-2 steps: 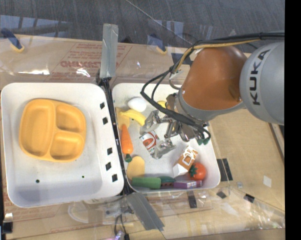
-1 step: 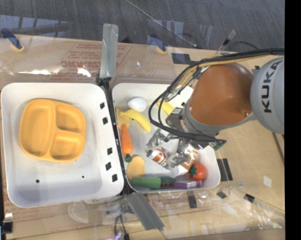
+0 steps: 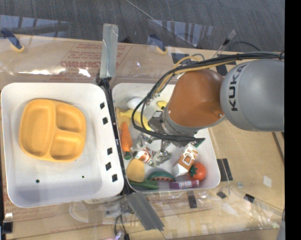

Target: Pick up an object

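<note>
The right bin [image 3: 214, 160] holds a pile of toy food. I see an orange carrot [image 3: 125, 137], a yellow lemon-like piece [image 3: 135, 170], a red and white ball [image 3: 143, 157], a green piece [image 3: 151, 184], a watermelon slice [image 3: 161, 174], a small orange and white carton [image 3: 186, 159], a red tomato [image 3: 198, 171] and a purple marker [image 3: 184, 184]. My gripper [image 3: 159, 150] hangs low over the middle of this bin, under the orange wrist band [image 3: 194, 100]. Its metal fingers reach down among the toys beside the ball and carton.
The left bin [image 3: 20, 184] carries a yellow divided plate [image 3: 51, 129]. A white object [image 3: 134, 103] and a yellow piece [image 3: 125, 115] lie at the right bin's far side. The grey arm [image 3: 255, 96] covers the bin's right part. Black cables loop above the wrist.
</note>
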Robot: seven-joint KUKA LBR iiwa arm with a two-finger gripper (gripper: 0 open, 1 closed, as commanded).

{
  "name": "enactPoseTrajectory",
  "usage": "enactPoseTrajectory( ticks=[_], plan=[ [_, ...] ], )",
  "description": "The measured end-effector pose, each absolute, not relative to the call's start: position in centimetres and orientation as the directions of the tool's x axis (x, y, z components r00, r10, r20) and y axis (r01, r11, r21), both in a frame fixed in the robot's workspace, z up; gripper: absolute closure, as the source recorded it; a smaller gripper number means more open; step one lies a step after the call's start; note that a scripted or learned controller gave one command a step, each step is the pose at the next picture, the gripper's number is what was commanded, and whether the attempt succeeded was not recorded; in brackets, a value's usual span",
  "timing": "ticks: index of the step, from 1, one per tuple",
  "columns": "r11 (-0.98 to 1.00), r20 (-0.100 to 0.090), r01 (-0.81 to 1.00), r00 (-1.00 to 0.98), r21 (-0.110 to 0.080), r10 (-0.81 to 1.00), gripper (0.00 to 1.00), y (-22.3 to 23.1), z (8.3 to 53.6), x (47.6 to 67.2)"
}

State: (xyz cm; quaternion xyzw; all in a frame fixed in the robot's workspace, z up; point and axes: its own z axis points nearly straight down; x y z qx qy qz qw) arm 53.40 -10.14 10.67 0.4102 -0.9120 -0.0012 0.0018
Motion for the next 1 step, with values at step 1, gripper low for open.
enactPoseTrajectory(
  ticks=[1],
  plan=[
    [0.554,-0.005,-0.832,-0.554,-0.011,-0.832,1.0,-9.09,24.36,57.84]
  ],
)
